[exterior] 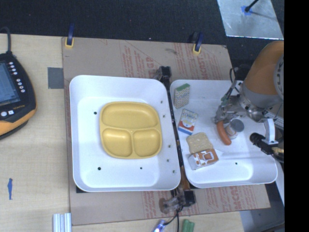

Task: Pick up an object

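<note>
**Gripper low over the hot dog in the right bin**

Two white bins sit side by side on the tabletop. The left bin [87, 178] holds a yellow divided plate [130, 129] at its centre. The right bin [251, 170] holds the small stuff: a speckled packet [182, 95] at approx 10 o'clock, a small card packet w/ red and blue print [187, 121] just below it, a tan cracker-like square [199, 142] near 7 o'clock, and a white-and-orange box [203, 158] touching its lower edge.

The likely target is the orange hot dog [224, 133], just right of the bin's centre, lying roughly 12-to-6 w/ a slight tilt. The gripper [231, 119] is right over its upper end, w/ the arm [263, 76] coming in from 2 o'clock. Can't tell if the fingers are apart or together, since the metal parts blur into a round grey piece beside the hot dog. Nothing shows as clamped, so no hold yet by my read.

Handling, as a judgement: prob. a light toy, smooth and rounded, maybe a bit squashy, so it could roll or squirt out of a pinch. Best to grab across the narrow width at mid-length, fingers square to its long axis, not at the tapered end.
</note>
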You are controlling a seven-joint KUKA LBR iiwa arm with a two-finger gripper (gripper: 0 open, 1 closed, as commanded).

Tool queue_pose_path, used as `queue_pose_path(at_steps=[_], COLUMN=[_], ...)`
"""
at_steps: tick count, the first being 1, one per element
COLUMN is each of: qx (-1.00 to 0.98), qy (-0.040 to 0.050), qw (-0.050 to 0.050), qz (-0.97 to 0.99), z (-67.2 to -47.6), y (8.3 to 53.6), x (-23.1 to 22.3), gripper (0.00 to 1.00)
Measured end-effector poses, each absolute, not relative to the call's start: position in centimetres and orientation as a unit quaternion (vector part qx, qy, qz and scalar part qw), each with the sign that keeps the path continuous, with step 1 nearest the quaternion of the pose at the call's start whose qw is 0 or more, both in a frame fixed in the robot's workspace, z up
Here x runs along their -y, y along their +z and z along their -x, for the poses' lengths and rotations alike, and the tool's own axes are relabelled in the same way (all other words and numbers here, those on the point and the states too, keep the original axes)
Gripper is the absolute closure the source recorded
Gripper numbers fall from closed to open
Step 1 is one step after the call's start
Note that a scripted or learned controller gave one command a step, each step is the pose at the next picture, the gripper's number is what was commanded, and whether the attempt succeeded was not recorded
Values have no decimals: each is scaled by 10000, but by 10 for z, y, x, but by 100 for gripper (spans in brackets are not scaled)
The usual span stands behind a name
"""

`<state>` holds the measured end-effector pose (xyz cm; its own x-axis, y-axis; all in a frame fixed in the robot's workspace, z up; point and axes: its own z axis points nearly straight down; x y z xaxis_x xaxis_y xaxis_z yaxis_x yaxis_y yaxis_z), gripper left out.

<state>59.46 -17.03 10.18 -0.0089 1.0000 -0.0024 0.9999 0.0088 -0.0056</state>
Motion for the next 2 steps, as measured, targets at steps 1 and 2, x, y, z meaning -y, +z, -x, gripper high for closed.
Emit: queue_pose_path(at_steps=[1, 2], qx=[7095, 7089], qy=[21, 4], qw=[15, 8], qz=[7047, 7053], z=[-589, -566], y=[91, 192], x=[128, 60], gripper=[100, 100])
